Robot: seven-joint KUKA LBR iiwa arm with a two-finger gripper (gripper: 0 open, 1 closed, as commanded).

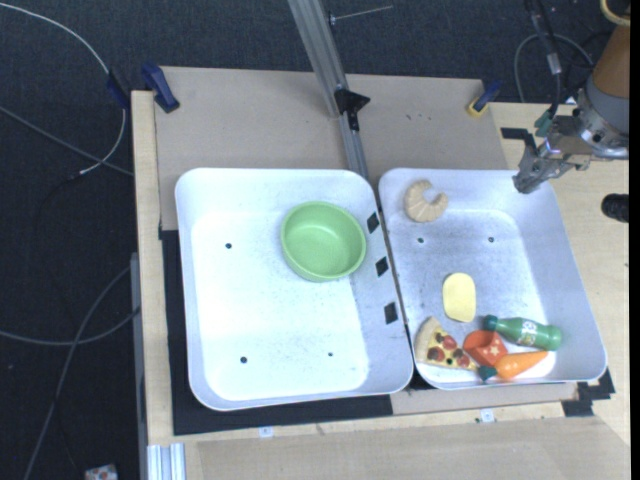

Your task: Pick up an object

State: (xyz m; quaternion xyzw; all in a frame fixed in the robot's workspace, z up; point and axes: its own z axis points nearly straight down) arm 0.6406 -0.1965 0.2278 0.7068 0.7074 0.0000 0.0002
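Hand [530, 178] hangs at the right bin's [560, 268] far right corner, grip state I cannot tell, nothing held; I judge it pre-approach, needing descent toward the croissant [426, 201] left of it.

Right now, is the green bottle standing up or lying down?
Lying down. The green bottle rests on its side in the right bin, beside the carrot.

Robotics lab test station. Evidence: plywood bench [300, 108] on dark carpet [60, 218], blue clamps [160, 88] at its corners, loose cables [60, 48] across the floor, an aluminium camera mast [320, 38], two white bins [270, 368] holding toy food [485, 343], industrial arm [610, 88] at right.
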